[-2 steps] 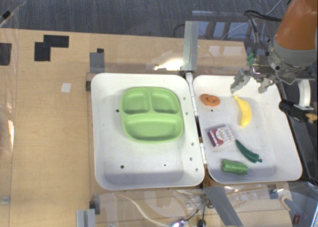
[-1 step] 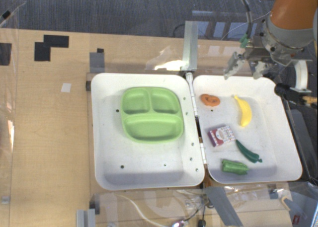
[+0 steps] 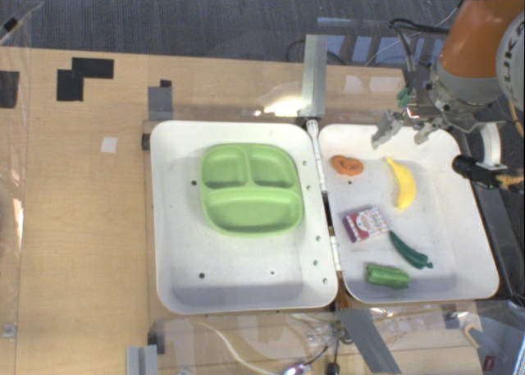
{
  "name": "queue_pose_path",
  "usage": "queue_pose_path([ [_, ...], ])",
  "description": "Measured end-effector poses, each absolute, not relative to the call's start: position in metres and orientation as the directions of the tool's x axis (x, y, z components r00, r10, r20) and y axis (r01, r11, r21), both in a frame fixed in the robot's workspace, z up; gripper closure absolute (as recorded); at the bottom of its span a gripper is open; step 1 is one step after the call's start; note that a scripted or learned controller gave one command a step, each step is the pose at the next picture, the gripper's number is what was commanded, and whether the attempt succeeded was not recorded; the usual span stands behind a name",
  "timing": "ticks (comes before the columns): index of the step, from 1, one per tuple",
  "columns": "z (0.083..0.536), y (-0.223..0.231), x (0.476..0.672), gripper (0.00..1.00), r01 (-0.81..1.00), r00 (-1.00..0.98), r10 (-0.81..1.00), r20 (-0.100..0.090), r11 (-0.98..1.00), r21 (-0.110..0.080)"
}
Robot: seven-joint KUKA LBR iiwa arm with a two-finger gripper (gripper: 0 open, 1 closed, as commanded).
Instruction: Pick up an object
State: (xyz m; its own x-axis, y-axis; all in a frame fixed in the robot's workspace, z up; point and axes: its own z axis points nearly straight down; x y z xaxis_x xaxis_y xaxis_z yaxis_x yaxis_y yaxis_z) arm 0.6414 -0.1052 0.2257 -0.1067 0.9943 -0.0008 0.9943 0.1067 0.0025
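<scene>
The robot arm point(image 3: 484, 29) comes in from the 3 o'clock side. Its jaws point(image 3: 404, 129) hang over the 12 o'clock edge of the right bin point(image 3: 476, 275). The two fingers look spread apart, and nothing sits between them. So no object has been picked up yet.

The things to pick all lie in the right bin. A yellow banana point(image 3: 402, 184) lies just toward 6 o'clock from the jaws, and it is the closest thing to them. I think it may be the one the robot goes for. A flat orange piece point(image 3: 347, 166) lies at 9 o'clock from the banana. A small red and white packet point(image 3: 365, 224) lies near the middle of the bin. It has marks on it, but they are too small to read. A dark green pepper point(image 3: 409, 249) lies at 4 o'clock from the packet. A light green block point(image 3: 387, 276) lies near the 6 o'clock edge.

The things are spread apart, so the jaws have room to come down around one.

The left bin point(image 3: 176, 283) holds a green tray point(image 3: 248, 188) with three parts. Both bins sit side by side on the wooden bench point(image 3: 74, 226).
</scene>
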Motion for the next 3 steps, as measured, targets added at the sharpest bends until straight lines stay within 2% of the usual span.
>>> queue_pose_path([
  [1, 0.158, -0.180, 0.630, 0.00, 0.985, -0.171, 0.985, -0.002, 0.171, 0.004],
  [2, 0.089, -0.194, 0.638, 0.00, 0.999, -0.052, 0.999, -0.003, 0.052, 0.011],
  [3, 0.103, -0.192, 0.642, 1.00, 0.998, -0.055, 0.998, -0.002, 0.055, 0.020],
])
